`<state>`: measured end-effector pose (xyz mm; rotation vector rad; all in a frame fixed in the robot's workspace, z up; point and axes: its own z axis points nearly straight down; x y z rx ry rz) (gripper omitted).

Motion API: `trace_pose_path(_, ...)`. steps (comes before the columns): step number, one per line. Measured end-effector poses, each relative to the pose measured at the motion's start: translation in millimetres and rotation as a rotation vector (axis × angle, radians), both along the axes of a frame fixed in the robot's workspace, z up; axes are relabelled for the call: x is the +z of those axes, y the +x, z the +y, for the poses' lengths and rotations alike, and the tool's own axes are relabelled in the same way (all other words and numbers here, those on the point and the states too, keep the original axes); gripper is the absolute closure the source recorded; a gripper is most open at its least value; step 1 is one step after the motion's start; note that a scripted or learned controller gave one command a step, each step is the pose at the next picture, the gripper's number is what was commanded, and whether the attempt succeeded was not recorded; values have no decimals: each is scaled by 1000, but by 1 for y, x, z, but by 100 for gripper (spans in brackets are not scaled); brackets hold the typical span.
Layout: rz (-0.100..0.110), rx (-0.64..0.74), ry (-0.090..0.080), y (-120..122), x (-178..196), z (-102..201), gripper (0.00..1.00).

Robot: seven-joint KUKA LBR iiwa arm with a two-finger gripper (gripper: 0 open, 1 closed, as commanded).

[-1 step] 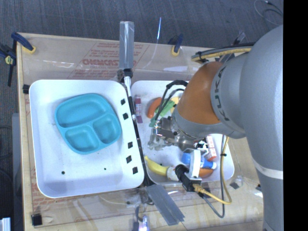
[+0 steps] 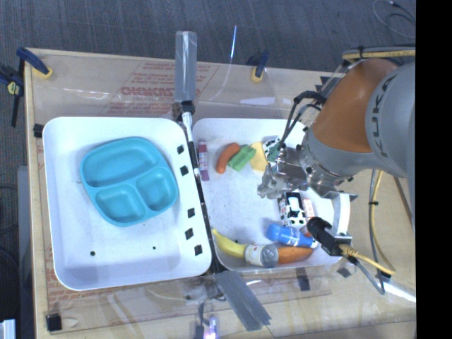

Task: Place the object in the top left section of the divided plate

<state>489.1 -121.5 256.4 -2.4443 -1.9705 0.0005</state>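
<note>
The gripper point(image 2: 272, 182) hangs over the right bin point(image 2: 233, 217) — whether its claw is spread or pinched, I cannot tell. The blue plate point(image 2: 129, 179) lies in the left bin point(image 2: 63, 246).

Divided plate point(image 2: 106, 162) light blue; bins point(image 2: 63, 246) white; carrot point(image 2: 227, 157) orange; banana point(image 2: 227, 244) yellow; arm band point(image 2: 349, 115) orange.

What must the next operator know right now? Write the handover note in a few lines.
Gripper: over the right white bin; whether it holds anything cannot be judged.
Blue three-section divided plate: in the left white bin, nothing in its sections.
In the right bin: orange carrot-shaped toy, green block, yellow banana, blue bottle.
Done: nothing placed yet.
Left: grasp an object, carry it left, set it in the plate's top left section.
</note>
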Motion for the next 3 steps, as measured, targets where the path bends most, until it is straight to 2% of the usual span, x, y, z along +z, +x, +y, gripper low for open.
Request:
trace_pose_path(1,7,-338,1,-14,-136,-35,100)
trace_pose_path(2,4,-416,0,68,-29,-5,100)
trace_pose_path(3,5,-229,1,23,-22,25,100)
